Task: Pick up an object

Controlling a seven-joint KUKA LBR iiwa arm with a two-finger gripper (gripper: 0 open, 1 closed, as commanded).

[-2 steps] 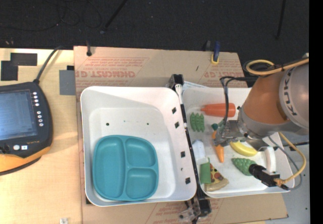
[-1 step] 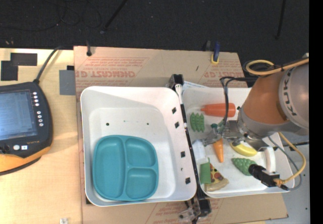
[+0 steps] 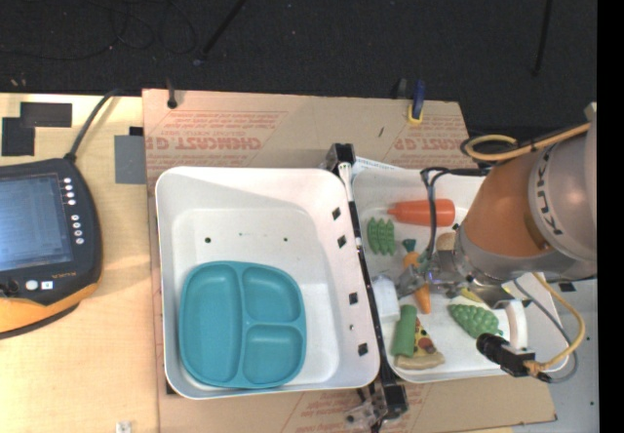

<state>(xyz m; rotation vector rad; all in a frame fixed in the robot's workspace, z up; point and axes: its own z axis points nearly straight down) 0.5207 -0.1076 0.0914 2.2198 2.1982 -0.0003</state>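
The arm [image 3: 531, 212] reaches in from the right over the right bin [image 3: 366, 177]. Its gripper [image 3: 421, 273] is low among the toys in the middle of that bin. Just below the gripper lies a small orange carrot piece [image 3: 422, 300]. A long orange carrot [image 3: 421, 212] lies toward the back, with a green leafy toy [image 3: 380, 237] to its left. Near the front lie a green cucumber [image 3: 404, 332], a pizza slice [image 3: 423, 353] and a bumpy green toy [image 3: 473, 319]. I see nothing clearly held.
The left bin [image 3: 195, 197] holds a teal divided plate [image 3: 242, 325]. A tablet-like pendant [image 3: 39, 231] lies on the bench at far left. A white block [image 3: 386, 299] sits by the divider between the bins. Cables loop around the arm at right.
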